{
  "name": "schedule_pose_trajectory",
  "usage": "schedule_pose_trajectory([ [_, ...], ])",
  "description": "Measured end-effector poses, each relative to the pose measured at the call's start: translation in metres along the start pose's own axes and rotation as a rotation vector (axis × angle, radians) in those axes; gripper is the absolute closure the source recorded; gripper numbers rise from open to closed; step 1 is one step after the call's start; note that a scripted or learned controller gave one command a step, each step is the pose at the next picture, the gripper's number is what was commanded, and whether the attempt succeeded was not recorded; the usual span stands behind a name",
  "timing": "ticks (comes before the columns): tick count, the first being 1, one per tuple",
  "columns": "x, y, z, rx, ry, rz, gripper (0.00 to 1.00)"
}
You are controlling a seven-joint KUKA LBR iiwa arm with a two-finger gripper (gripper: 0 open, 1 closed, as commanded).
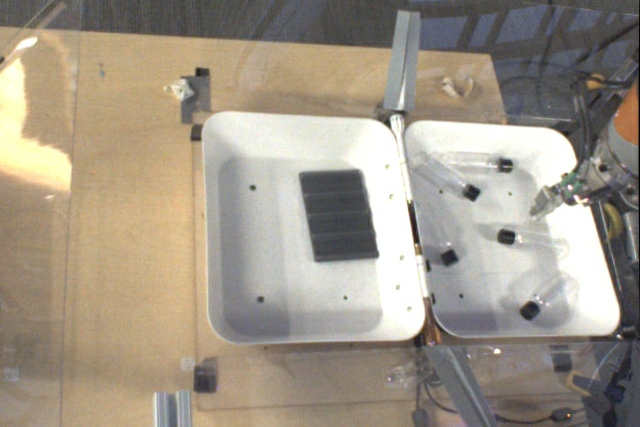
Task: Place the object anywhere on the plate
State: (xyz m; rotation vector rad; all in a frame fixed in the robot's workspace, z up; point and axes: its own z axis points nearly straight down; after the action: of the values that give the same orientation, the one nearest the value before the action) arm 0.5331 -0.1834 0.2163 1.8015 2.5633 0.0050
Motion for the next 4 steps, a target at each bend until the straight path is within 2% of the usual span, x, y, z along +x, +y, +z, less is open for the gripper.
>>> schedule_pose_trajectory([
  [1, 0.045, 0.078, 0.015, 0.001, 0.002, -0.047, 1.00],
  [2, 0.086, 0.132, 0.031, 0.001, 0.003, -0.167, 1.00],
  [3, 0.170, 0.154, 0.025, -0.002, 0.003, -0.533, 1.00],
  [4, 0.236, 0.159, 0.030, -0.003, 0.004, -0.746, 1.00],
])
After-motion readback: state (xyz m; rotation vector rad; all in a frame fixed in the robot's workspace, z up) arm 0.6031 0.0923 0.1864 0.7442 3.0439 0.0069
